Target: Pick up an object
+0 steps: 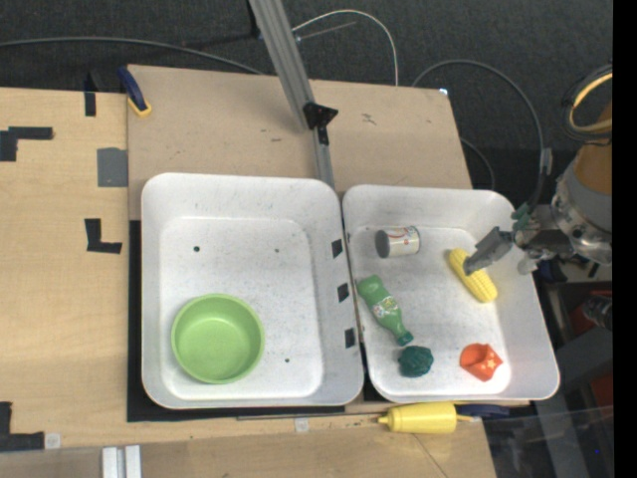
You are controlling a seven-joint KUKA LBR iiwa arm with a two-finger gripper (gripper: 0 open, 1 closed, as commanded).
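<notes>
- I see the tool (488, 250) at the right edge of the right shallow white bin (518, 366), just above the yellow plastic corn cob (472, 274).
- I cannot tell how the tool stands.
- The corn cob lies in the right bin's upper right part, tilted.
- In the same bin I see a small grey-and-white can (398, 241) on its side, a green plastic bottle (384, 309), a dark green lump (415, 360) and a red-orange block (481, 360).
- The left shallow white bin (239, 207) holds a light green round bowl (217, 338).
- A yellow bottle (423, 418) lies on the wooden worktop (60, 267), just below the right bin.
</notes>
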